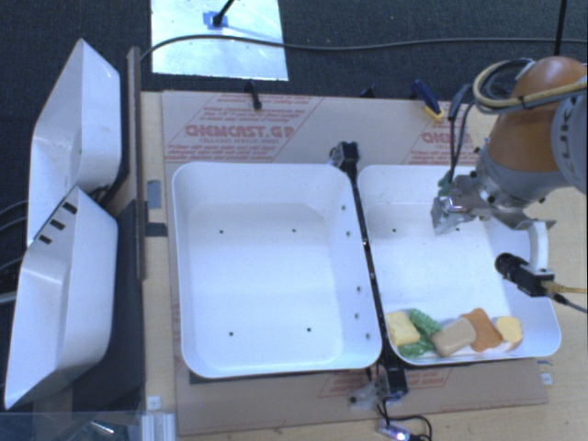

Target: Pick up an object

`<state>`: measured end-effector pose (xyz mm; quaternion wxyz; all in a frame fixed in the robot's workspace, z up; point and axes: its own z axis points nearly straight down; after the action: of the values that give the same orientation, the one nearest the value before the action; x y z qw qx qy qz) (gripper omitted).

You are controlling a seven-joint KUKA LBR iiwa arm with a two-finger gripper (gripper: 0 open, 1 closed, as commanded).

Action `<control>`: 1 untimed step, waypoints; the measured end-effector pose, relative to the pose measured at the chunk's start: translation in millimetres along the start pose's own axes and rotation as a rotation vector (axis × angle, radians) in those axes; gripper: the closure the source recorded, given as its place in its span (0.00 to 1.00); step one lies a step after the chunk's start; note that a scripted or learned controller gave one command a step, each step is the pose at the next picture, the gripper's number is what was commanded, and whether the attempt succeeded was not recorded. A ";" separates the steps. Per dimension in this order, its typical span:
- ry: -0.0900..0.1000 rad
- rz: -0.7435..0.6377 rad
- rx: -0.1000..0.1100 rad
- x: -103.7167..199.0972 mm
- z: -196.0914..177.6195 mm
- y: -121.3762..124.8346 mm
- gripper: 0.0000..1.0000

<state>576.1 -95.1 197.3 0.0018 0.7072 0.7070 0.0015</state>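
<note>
Dark grey carpet floor (386, 12), square shiny metal plate (218, 24) lying on it, tan wooden bench top (276, 122) under cardboard printed CHEMCAST, black cables across floor

A small cluster of objects lies along the near wall of the right bin (551, 338), well apart from the gripper (449, 211), which hangs above the bin's far half. Farthest to the gripper's left side in the view sits a yellow block (401, 327), with a green, knobbly piece (421, 327) touching it. Next comes a tan, rounded block (453, 338), lying flat and tilted. An orange piece (480, 327) leans against it, and a small yellow piece (510, 330) rests at the end of the row, nearly below the arm's wrist.
</note>
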 end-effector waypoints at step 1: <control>0.000 -0.001 -0.001 -0.1 -52.8 1.2 1.00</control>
<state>577.0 -95.2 250.2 0.0020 0.7069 0.7073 0.0018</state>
